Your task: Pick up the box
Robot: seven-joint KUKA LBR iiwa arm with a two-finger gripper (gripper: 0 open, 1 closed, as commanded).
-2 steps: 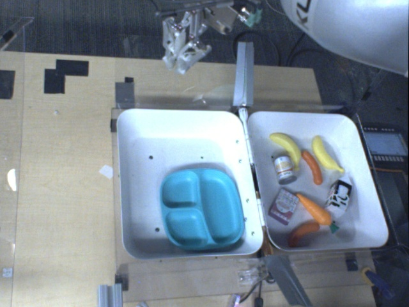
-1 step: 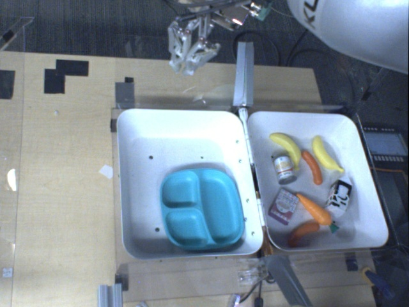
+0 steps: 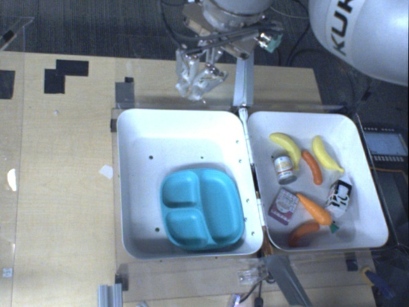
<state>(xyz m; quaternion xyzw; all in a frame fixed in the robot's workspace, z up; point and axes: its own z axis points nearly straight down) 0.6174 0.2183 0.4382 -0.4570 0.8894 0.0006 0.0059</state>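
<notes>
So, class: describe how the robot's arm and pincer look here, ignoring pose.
The arm is glossy light grey with dark "KU" lettering and an orange band above the wrist. Black cables loop beside it. The pincer looks translucent and pale, under a metal bracket.

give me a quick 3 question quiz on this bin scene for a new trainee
1. True or false: the blue tray lies in the left bin.
2. How many bananas are in the right bin? A) one B) two C) four
3. Fill in: the gripper hangs above the bench beyond the ____ bin's far rim.

Key
1. True.
2. B: one banana and a second banana.
3. Left. It is nowhere near the small box, which lies in the right bin beside a can and a carrot.
</notes>
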